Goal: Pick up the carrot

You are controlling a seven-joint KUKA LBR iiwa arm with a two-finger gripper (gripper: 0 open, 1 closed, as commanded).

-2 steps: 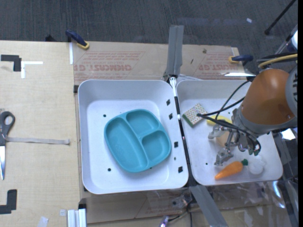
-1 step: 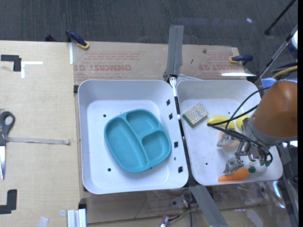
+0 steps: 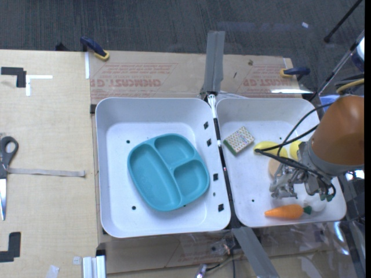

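Dark carpet is running behind a pale wooden bench, where two shallow white bins are sitting side by side on a cardboard sheet clamped at its far corners. From the middle of the scene, the left bin is lying toward nine o'clock and holding a blue divided plate, while the right bin is lying toward three o'clock. The carrot is resting at that bin's five o'clock corner, lying flat close to the near wall, its green end pointing to three o'clock. The gripper is hanging just above it at twelve o'clock, and nothing is showing between its fingers; how wide they are standing cannot be told through the tangle of metal and cables. Judging from this, a descent could be landing off the carrot's centre, rolling it against the wall, or a finger could be striking the bin's rim. A yellow object and a speckled sponge are lying farther back, well clear. Mirrored red print on the cardboard is appearing to read "CHEMCAST GP", and scissors are lying at the bench's nine o'clock edge.
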